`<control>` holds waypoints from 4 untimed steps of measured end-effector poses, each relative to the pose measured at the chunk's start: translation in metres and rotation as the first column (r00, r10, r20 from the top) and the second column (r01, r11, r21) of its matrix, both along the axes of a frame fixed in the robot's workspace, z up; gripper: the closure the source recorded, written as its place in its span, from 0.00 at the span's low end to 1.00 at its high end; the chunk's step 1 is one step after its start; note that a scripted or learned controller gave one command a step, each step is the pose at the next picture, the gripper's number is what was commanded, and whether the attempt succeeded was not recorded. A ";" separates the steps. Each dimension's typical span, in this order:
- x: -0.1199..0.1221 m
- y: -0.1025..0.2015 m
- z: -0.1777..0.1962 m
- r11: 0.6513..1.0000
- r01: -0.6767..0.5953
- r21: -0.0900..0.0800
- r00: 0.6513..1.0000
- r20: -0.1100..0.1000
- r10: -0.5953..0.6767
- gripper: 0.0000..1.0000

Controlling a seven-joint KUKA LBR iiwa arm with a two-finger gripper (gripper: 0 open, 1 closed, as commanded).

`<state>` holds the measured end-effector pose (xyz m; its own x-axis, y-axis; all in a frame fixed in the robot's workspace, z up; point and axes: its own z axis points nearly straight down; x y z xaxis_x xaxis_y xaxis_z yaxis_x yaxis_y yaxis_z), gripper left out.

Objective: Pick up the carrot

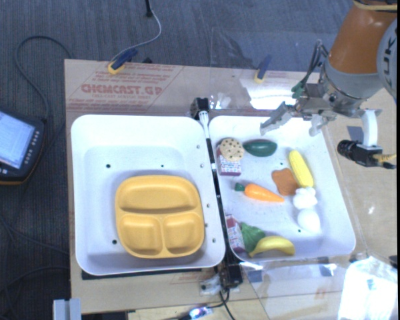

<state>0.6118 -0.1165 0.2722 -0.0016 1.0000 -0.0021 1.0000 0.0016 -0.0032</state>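
The carrot [260, 192] lies on its side near the middle of the right bin [340, 205], green tip toward 9 o'clock, untouched — and hemmed in. A piece of orange food [285, 180] sits just beside its thick end at about 2 o'clock, with the corn cob [301, 168] close behind that; the cookie box [229, 156] stands toward 11 o'clock and the dark green vegetable [260, 147] at 12.

The likeliest failure from here is a pinch that lands on the orange neighbour instead, or catches both at once, since the two sit so close. The carrot's tapered, rounded body could also roll or squirt out if the fingers close near its narrow end rather than across the thick middle.

The arm reaches in from 3 o'clock, its orange band high at the upper right. The gripper [295, 115] hovers over the bin's far rim, toward 1 o'clock from the carrot and well apart from it — its fingers spread wide, holding nothing. In the left bin, a yellow divided tray [160, 215] sits idle.
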 end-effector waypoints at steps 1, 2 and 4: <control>-0.012 0.023 -0.148 0.927 -0.375 0.010 0.927 -0.011 0.375 0.00; -0.059 0.013 -0.182 0.843 -0.539 -0.007 0.842 0.014 0.539 0.00; -0.114 0.125 -0.088 0.995 -0.101 0.004 0.995 0.002 0.101 1.00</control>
